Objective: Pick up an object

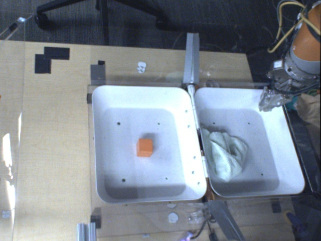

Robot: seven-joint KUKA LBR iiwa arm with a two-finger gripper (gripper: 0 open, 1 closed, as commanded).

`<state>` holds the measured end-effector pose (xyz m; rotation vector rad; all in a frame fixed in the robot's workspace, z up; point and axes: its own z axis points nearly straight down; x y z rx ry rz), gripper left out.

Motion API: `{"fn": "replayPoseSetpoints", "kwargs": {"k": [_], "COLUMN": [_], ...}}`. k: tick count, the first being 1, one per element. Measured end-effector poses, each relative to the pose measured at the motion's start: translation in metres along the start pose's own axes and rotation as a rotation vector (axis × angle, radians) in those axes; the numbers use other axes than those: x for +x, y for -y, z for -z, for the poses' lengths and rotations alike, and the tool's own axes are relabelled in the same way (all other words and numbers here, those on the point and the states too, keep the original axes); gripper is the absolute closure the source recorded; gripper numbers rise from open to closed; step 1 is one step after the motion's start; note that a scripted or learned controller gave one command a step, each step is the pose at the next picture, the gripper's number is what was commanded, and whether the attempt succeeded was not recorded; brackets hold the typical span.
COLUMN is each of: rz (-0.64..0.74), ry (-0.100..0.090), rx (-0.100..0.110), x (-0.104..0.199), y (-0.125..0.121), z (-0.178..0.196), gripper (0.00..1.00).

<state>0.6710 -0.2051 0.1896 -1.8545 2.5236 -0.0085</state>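
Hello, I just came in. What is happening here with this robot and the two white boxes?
A grey robot arm with an orange band reaches in from the right. Its gripper is over the far right corner of the right bin, and nothing shows between its fingers. A crumpled pale cloth lies in that bin, against the left side. A small orange cube sits alone near the middle of the left bin. Nothing is picked up yet.

bins [100, 149]: 2 | orange cube [145, 147]: 1 | crumpled cloth [226, 153]: 1
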Motion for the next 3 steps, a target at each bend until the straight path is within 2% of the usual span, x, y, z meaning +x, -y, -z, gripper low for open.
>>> {"fn": "replayPoseSetpoints", "kwargs": {"k": [1,2,3], "rz": [0.282,0.496,0.896], "ry": [-0.001,0.000,0.004], "rx": [0.000,-0.001,-0.006], "x": [0.005,0.000,-0.018], "y": [-0.015,0.000,-0.007], "z": [-0.018,-0.002,0.004], "gripper": [1.00,1.00,1.00]}}
